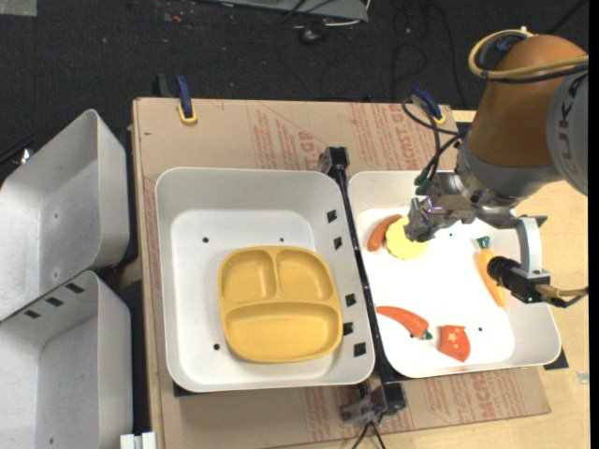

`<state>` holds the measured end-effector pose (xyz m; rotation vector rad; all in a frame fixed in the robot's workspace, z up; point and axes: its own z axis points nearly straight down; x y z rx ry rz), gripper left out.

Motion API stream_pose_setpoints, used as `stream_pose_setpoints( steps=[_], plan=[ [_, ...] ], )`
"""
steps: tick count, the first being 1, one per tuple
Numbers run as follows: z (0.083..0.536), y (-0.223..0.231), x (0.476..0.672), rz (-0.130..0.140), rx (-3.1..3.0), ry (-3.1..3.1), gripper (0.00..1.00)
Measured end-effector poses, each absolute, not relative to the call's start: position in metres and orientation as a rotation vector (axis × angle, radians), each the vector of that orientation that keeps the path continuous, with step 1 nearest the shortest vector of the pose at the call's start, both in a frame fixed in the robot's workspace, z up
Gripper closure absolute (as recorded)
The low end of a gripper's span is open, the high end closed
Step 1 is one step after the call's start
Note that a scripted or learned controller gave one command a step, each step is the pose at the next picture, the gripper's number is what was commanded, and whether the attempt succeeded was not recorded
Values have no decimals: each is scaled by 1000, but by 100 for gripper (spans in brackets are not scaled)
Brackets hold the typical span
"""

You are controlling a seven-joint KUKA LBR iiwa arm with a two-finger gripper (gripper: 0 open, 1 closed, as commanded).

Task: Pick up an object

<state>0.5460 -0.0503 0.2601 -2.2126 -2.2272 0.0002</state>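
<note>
Yellow disc (403, 241) lies in the right bin (533, 349), a sausage (377, 233) touching it at nine o'clock, my gripper (420, 226) at its one o'clock edge; whether my fingers are apart, I cannot tell.

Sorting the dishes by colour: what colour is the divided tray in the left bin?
Yellow, seen plainly in the camera view: the divided tray.

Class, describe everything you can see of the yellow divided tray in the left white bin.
The yellow divided tray looks like smooth moulded plastic, a rounded rectangle with three compartments: two smaller ones along the far side and one wide one nearer the camera. It lies flat and right way up on the floor of the left white bin, roughly central and turned slightly askew. Its compartments hold nothing.
</note>
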Motion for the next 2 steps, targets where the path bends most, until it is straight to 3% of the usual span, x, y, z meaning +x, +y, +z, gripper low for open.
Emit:
stream_pose_setpoints(
  steps=[2],
  plan=[
    [252, 45, 556, 0, -2214, -2228, 100]
  ],
)
